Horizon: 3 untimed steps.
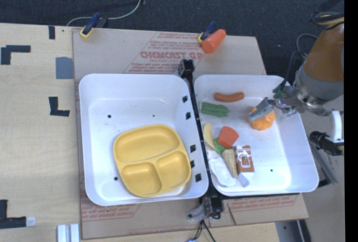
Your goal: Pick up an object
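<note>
Orange object [264,121] in the right bin [291,176] sits clamped in the pincer [262,110].

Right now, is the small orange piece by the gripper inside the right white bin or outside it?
Inside. The small orange piece lies on the floor of the right white bin, near its far right wall, directly at the gripper.

**Colours across my two bins**

I see both bins [89,123] plain white. A yellow divided tray [152,159] lies in the left one. In the right: an orange-red sausage [229,96], a green pepper [215,109], an orange piece [263,121], a red block [227,136], and a brown-and-white packet [244,159]. My arm [327,59] shows grey and orange.
</note>
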Tool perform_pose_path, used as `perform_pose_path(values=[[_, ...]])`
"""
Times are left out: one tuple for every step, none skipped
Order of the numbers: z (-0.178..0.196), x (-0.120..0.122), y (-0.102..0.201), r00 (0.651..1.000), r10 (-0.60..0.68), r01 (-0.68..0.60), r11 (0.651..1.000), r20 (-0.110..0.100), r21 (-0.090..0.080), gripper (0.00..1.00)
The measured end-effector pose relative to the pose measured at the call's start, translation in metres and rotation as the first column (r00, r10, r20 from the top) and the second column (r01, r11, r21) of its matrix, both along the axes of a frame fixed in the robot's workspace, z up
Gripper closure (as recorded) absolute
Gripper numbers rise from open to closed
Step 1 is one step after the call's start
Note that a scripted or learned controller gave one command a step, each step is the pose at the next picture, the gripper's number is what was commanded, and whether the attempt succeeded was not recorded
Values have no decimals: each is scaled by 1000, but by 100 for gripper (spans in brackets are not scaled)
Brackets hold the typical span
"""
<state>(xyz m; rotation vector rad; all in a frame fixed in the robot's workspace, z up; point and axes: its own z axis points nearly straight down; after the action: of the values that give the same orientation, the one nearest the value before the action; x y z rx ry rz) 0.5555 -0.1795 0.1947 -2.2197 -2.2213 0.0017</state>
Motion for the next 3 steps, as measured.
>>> perform_pose_path(values=[[-108,27,-19,1000,1,-1,1000,-3,-1,0],[-110,91,40,1000,7,-7,1000,5,-1,0],[-110,100,63,1000,2,-2,1000,2,-1,0]])
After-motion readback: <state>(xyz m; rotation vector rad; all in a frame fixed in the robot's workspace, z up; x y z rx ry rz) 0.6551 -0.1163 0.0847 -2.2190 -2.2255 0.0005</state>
